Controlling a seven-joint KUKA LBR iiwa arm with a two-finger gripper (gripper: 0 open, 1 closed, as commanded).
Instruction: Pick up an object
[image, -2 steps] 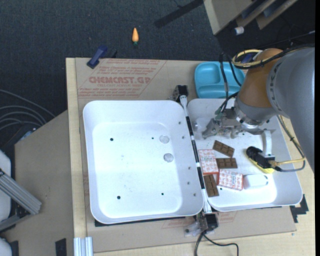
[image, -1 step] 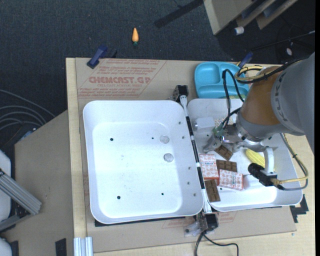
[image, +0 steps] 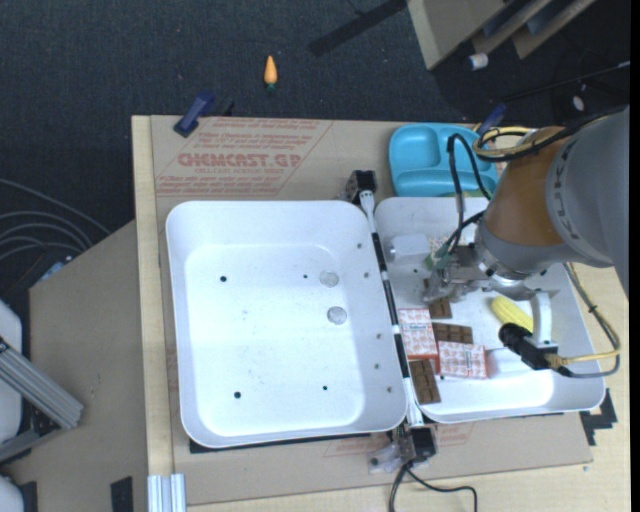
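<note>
My gripper (image: 438, 284) is low inside the right bin (image: 570, 395), near its left wall, under the grey arm with its orange band (image: 525, 200). Just below it lie a red-and-white packet (image: 415, 333) and a brown bar (image: 452, 334). A second red-and-white packet (image: 466, 361) and another brown bar (image: 425, 380) sit closer to the bin's front edge. A yellow object (image: 512, 311) lies to the gripper's right. A small white item (image: 406, 247) rests toward the back left of this bin. Nothing shows between the gripper and these objects.
The left bin (image: 200, 300) stands beside the right one, with a divider rail (image: 385, 290) between them. A light blue tray (image: 430, 160) sits on the bench behind the right bin. A blue clip (image: 193, 115) lies at the bench's back left edge.
</note>
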